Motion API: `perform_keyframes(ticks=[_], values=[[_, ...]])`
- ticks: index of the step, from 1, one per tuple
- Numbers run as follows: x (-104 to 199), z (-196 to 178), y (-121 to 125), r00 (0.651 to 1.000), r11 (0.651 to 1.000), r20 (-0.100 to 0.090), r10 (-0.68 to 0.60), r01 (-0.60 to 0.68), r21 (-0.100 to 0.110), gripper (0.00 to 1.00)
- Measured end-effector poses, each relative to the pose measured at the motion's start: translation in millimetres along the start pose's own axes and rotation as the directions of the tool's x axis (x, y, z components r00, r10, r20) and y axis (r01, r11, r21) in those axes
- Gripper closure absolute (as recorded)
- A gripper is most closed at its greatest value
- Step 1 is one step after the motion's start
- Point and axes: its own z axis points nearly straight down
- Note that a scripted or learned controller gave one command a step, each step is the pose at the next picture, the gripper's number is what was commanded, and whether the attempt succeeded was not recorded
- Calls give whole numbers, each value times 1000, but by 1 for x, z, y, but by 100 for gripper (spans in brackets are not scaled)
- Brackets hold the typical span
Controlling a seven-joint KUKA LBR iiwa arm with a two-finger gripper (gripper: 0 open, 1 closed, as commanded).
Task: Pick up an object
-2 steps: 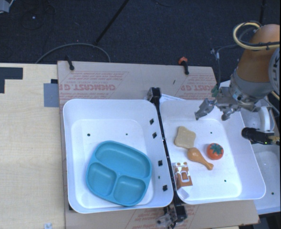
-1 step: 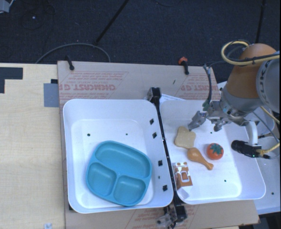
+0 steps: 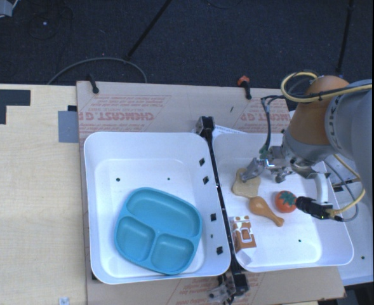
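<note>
Camera view, one fixed vantage over the surface (image 3: 34, 202).

Progress: pick not yet made, by the look of things. End effector (image 3: 258, 168) sits low in the right bin (image 3: 301, 253), at the top edge of a flat tan piece (image 3: 245, 187); whether it touches that piece cannot be told. Its fingers are too small and dark to read, so how far open they are, and whether anything is caught between them, cannot be told. Nothing is seen lifted clear of the bin floor. Left to do, in my judgement: secure a grip and raise one item.

Candidate objects, all in the right bin:
- flat tan piece, 1, nearest the end effector
- tan drumstick-shaped toy (image 3: 266, 209), 1, just below it
- orange-red round toy (image 3: 286, 201), 1, beside the drumstick
- small brown-and-white item (image 3: 242, 232), 1, at the bin's left wall

Other stock:
- white bins, 2, side by side
- blue divided plate (image 3: 158, 230), 1, three compartments, in the left bin (image 3: 104, 164)
- arm, 1
</note>
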Motion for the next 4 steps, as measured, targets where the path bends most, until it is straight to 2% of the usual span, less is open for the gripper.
perform_keyframes(ticks=[1, 4], values=[[-1, -15, 2, 1000, 1000, -1, 2, -2, -4, 100], [-11, -145, 6, 1000, 1000, 2, -2, 2, -4, 100]])
